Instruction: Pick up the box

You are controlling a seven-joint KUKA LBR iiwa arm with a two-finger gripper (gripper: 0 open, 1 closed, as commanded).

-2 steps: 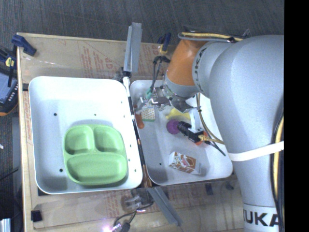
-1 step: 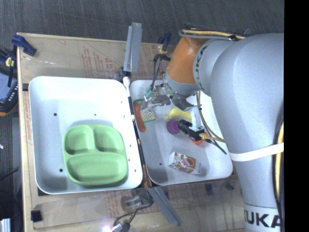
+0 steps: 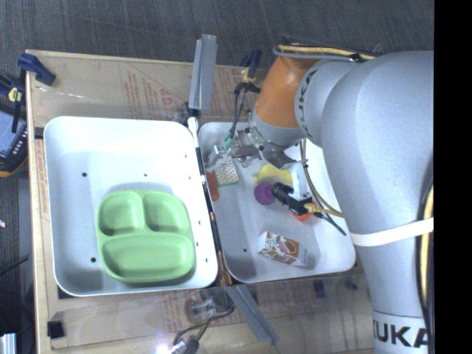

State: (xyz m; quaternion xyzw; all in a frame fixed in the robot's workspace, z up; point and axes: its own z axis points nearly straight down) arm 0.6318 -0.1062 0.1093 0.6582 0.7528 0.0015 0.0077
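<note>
The left bin (image 3: 65,198) holds a green divided tray (image 3: 146,234), lying flat in its near half, with two small compartments on the far side and one long compartment on the near side. To the right of the tray, past the rims where the two bins meet, the right bin (image 3: 243,231) begins. A small orange-red thing (image 3: 212,184) lies against its left wall, just right of the tray's far corner. Next to it on the right, and slightly farther back than the tray, is a little checkered packet (image 3: 227,173). The gripper (image 3: 227,153) hangs directly above that packet, and from this angle it cannot be told whether it is open or closed, or whether it has hold of anything. Farther right of the tray, level with its far edge, a purple ball (image 3: 264,193) lies just in front of a yellow thing (image 3: 274,174). The box (image 3: 281,248), a brown and white carton, lies on its side on the bin floor, well right of the tray and level with the tray's long compartment, apart from the gripper. The grey arm (image 3: 369,139) with its orange band (image 3: 279,98) rises over the right side.
</note>
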